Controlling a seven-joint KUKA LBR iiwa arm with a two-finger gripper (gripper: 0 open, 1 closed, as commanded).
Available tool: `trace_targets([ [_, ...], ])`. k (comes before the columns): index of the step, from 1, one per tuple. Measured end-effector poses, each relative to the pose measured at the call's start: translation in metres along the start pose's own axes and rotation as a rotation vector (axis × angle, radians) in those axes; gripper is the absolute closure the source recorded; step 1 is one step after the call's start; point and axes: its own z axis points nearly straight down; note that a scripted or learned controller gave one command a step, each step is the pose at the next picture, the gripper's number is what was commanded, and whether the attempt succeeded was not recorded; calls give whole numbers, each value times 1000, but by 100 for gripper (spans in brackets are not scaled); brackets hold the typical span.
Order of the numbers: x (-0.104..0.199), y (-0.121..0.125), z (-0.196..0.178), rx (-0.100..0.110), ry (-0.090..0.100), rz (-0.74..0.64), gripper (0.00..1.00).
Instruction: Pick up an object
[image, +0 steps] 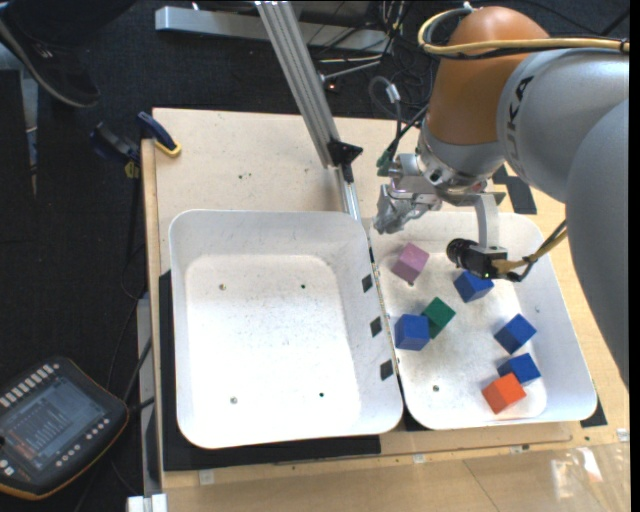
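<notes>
Sitting nearest of all, outside the bench's near left corner, is a dark handheld controller (45, 425) with a lit screen. On the bench, the near edge of the two white bins comes next: the left bin (205, 425) and beside it the right bin (560, 405), the two overlapping a little along their shared edge. An orange block (504, 392) is lying closest to the right bin's near edge, with a small blue block (524, 369) touching it just behind. A larger blue block (515, 332) is resting a little farther in, toward the bin's right side. Over by the shared edge, another blue block (411, 331) is sitting pressed against a green block (438, 315). Farther back a fourth blue block (473, 285) is lying just under the dark cabling of the arm, and a pale purple block (409, 263) is sitting tilted near the bin's far left corner.

The gripper (392, 222) is hanging right above that far left corner, just behind the purple block — no block is sitting between its fingers, and whether those fingers are spread or pressed together I cannot tell from this angle. The grey arm (570, 110) with its orange band (478, 75) is reaching in over the bin's far right part.

Beyond the bins, a slanted aluminium strut (305, 85) is rising from the bench's far edge, and a blue and yellow clamp (158, 135) is gripping the far left corner.
</notes>
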Motion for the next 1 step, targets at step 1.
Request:
trace_targets([
  [1, 60, 13, -3, -4, 0, -2, 100],
])
